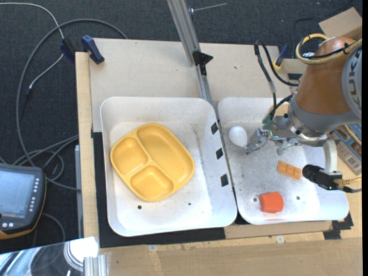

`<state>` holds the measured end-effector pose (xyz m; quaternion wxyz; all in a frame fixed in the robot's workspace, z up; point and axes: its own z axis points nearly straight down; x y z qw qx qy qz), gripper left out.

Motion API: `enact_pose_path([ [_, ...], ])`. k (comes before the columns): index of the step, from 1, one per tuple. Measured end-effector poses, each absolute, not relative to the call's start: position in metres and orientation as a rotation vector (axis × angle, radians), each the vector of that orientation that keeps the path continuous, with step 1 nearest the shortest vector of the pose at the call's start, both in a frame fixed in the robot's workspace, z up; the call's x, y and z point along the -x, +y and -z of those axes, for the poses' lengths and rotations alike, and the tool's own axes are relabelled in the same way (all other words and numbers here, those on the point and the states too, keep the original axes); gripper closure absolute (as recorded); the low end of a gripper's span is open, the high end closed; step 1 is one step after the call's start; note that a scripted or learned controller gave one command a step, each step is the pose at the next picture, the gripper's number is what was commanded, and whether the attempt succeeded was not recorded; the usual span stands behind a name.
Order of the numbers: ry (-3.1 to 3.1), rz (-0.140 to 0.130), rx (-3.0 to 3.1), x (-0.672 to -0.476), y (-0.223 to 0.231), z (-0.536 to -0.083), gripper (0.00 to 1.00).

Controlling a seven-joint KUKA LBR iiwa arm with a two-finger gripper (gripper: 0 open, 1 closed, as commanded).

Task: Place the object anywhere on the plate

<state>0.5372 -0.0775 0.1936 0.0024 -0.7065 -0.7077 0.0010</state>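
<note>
Open bin floor between white egg (237,135), orange block (271,202) and wafer (289,170) (all well apart).

Lighting: bright, even, diffuse, apparently from overhead. Shadows soft and short; a faint one under the arm (328,79) falls on the right bin (253,209). The yellow plate (152,161) casts a thin dark rim at its 6 o'clock edge.

Glare: both white bins run near overexposed, with speckle still legible on the left bin (195,125). The white egg-like object (237,135) nearly blends into the bin floor. A specular streak runs along the aluminium rail (183,25) at 12 o'clock, and a reflective patch sits at 7 o'clock.

Focus: sharp across the bench (149,68); the dark carpet texture is resolved. Mild softness and compression noise. The bench edges bow slightly towards the frame border.
</note>
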Motion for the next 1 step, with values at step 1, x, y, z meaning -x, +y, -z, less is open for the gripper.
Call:
enact_pose_path([
  [1, -2.225, -0.003, 2.206, -0.5064, -0.0164, -0.1976, 0.00],
])
